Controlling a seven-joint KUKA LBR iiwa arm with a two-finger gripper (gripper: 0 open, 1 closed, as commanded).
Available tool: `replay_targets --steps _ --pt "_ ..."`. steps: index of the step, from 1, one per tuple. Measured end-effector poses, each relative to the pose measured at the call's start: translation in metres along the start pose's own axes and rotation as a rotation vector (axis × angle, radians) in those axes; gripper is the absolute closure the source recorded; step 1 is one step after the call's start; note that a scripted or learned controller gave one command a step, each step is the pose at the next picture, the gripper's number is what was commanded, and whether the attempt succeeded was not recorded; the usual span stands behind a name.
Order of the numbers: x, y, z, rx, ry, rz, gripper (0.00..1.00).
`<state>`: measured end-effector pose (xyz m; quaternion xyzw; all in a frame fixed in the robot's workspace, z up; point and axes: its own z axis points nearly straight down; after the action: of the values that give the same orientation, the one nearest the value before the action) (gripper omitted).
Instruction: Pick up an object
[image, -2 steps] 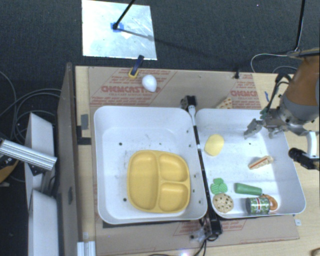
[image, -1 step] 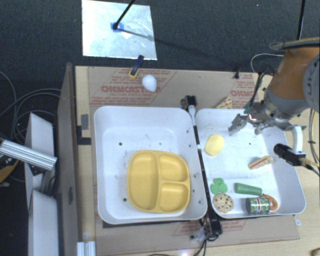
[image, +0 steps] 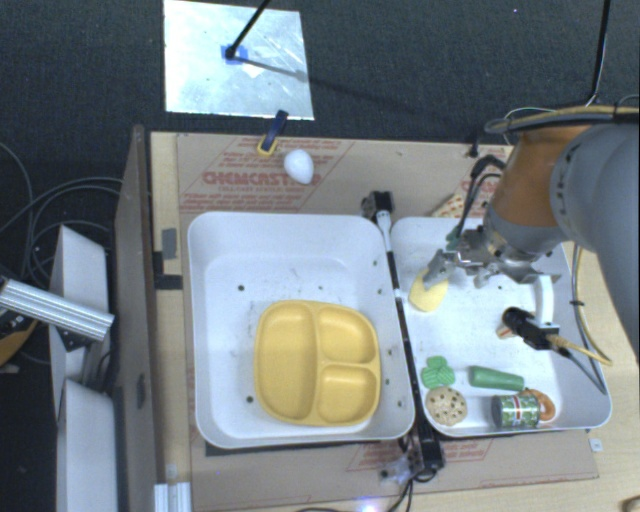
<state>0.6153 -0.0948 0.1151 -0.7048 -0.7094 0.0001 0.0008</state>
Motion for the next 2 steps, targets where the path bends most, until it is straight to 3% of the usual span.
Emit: replay_targets --steps 1,2 --pt "0.01 0.021 0.032 -0.003 -0.001 0.0 0.0" --pt "0.009 0.023 0.017 -0.011 -0.002 0.001 1.0"
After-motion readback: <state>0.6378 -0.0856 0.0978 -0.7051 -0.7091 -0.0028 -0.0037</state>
